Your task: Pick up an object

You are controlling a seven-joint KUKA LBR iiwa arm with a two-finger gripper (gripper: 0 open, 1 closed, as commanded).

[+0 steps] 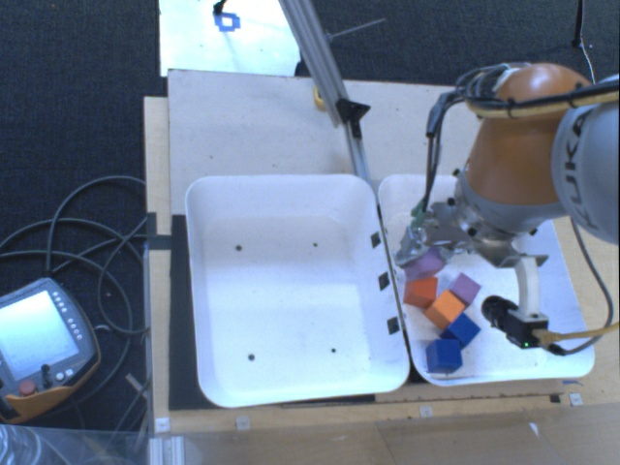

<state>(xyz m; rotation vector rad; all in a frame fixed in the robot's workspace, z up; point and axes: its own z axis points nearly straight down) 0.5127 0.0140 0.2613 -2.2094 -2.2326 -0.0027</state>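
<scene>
Six small blocks [447, 309] (purple, red, orange, blue).

You can read part of "KUKA" on the grey arm [588, 168] (letters cut off at the edge).

You have two white bins: the left bin [281, 289] is plain white with a few small dark dots on its floor, and the right bin [572, 303] is the same white. Along their shared edge run small black marks. In the right bin sit a pale purple block [424, 264], a red-orange block [419, 293], an orange block [447, 309], a lilac block [466, 288] and two deep blue blocks [445, 355] (one at the lower edge). The arm [518, 153] is orange at the band and grey at the far right. The bench [262, 129] is pale beige; the floor [73, 85] is dark speckled carpet. At lower left, the pendant [39, 342] is grey with orange trim.
</scene>
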